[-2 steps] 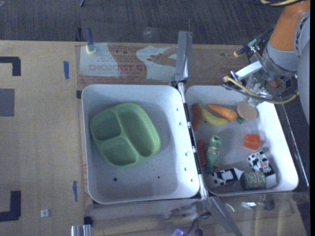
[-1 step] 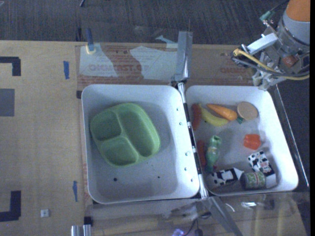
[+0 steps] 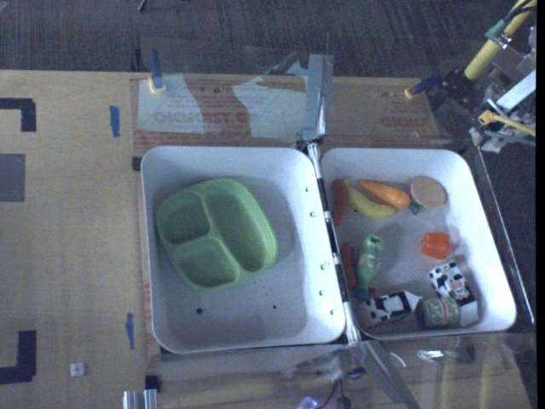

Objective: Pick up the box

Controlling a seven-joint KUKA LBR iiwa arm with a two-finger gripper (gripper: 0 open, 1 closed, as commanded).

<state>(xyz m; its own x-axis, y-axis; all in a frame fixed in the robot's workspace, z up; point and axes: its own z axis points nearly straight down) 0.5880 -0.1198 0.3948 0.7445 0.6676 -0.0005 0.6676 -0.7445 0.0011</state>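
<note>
Two black-and-white cow-patterned boxes lie in the right bin (image 3: 485,228). One small box (image 3: 449,281) sits near the bin's right wall, and a second box (image 3: 392,305) lies on its side at the front edge. Between them, touching both, rests a green printed can (image 3: 438,313). Nothing lies on top of either box.
The right bin also holds an orange block (image 3: 436,245), a green bottle (image 3: 368,262), a carrot (image 3: 383,194), a banana (image 3: 368,205), a red chili (image 3: 340,201) and a tan disc (image 3: 427,192). A green divided plate (image 3: 217,231) fills the left bin (image 3: 247,313). Yellow-handled hardware (image 3: 498,41) stands at the top right.
</note>
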